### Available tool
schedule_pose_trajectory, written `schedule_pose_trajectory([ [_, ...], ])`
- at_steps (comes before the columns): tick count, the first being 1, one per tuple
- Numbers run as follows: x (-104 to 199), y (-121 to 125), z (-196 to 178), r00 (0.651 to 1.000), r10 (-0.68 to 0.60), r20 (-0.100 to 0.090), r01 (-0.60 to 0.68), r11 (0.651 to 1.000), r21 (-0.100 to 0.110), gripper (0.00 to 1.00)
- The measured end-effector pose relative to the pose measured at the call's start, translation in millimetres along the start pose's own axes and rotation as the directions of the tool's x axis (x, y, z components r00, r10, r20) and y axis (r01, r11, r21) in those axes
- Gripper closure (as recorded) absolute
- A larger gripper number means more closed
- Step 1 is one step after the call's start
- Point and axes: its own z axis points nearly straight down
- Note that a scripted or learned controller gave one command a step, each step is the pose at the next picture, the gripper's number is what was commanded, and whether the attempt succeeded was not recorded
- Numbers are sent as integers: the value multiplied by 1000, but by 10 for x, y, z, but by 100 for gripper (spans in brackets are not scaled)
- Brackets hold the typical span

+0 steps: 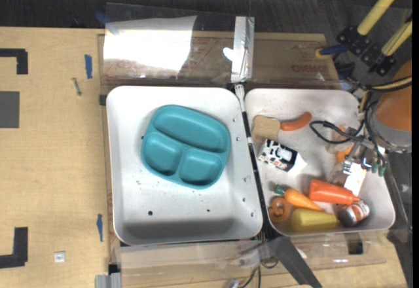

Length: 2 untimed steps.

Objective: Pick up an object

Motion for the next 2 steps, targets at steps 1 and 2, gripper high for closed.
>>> schedule_pose_trajectory([
  [1, -29, 7, -103, 1000, -1, 7, 1, 1000, 0, 100],
  [2, -845, 320, 15, 998, -68, -1, 68, 998, 1, 100],
])
